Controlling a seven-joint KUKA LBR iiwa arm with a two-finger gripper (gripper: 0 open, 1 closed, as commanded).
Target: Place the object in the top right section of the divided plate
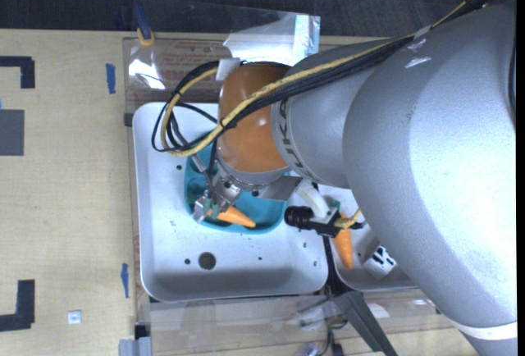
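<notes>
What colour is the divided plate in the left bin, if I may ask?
Teal, in the camera view: the divided plate.

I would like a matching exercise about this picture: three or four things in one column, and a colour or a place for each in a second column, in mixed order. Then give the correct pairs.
Things
1. divided plate
2. carrot by the gripper
3. second carrot
4. band above the wrist

Descriptions
A. orange-brown, wide, round
B. teal, lying in the left bin
C. orange, lying on the teal plate
D. orange, at the right bin's left edge

Pairs: 1-B, 2-C, 3-D, 4-A
</notes>
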